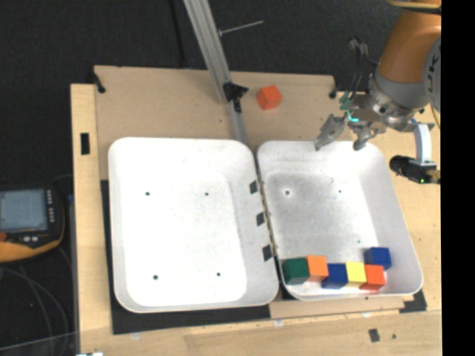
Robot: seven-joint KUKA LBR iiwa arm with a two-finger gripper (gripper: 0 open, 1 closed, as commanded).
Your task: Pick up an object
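Observation:
Several small coloured blocks lie in a row along the near wall of the right bin: a green block, an orange block, a blue block, a yellow block, a red-orange block and another blue block. My gripper hangs open above the far edge of the right bin, fingers spread, nothing between them. It is far from the blocks. A lone orange block rests on the bench beyond the bins.
The left bin stands beside the right one. A slanted metal rail rises from between the bins toward the back. A small screen device sits off the bench at left.

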